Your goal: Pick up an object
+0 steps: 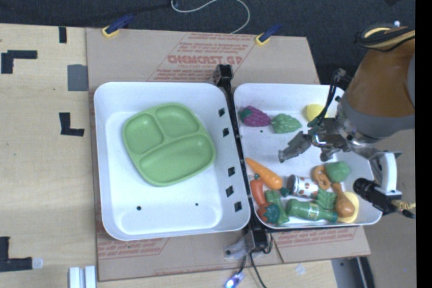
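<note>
**Claw open above the toy bin**

On the left of the bench (40, 165), the left bin (111, 209) held a green divided plate (169, 143) lying flat near its middle. Just beside it, the right bin (270, 94) carried the toys: a purple grape bunch (254, 116) and a green leafy piece (286, 123) near the far wall, an orange carrot (264, 173) by the dividing edge, and a crowded heap of small toys (304, 202) along the near wall, with a yellow piece (314, 110) toward the far right. Over the bin's right half hung the claw (310, 146), its fingers spread apart with nothing between them, one finger pointing left toward the bare white floor. The grey arm (378, 88) reached in from the right.
</note>
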Robot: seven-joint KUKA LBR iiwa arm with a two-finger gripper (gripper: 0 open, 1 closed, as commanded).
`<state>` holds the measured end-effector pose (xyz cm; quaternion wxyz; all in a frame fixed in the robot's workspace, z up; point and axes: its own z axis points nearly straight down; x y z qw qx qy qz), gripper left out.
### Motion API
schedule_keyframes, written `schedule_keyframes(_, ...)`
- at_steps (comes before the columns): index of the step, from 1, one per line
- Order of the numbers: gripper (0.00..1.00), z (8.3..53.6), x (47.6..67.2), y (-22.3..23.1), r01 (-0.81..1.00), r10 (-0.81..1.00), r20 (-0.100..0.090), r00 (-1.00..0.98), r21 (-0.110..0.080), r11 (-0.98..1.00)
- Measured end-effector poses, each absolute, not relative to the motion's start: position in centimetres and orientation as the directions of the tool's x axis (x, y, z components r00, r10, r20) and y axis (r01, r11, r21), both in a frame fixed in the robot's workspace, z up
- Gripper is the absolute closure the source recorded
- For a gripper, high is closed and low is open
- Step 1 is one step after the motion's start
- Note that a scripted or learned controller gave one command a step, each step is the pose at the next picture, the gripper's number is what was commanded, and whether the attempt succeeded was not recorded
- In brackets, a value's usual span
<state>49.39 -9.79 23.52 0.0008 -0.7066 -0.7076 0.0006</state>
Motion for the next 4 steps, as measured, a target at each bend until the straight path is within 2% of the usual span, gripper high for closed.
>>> schedule_keyframes(1,0.0,24.0,48.3,-3.8,1.0,1.0,0.003,-0.008,-0.004,0.008)
schedule_keyframes(2,1.0,25.0,48.3,-4.1,1.0,1.0,0.0,-0.003,-0.004,0.003)
schedule_keyframes(4,1.0,37.1,48.4,6.6,1.0,1.0,0.002,-0.009,0.005,0.009)
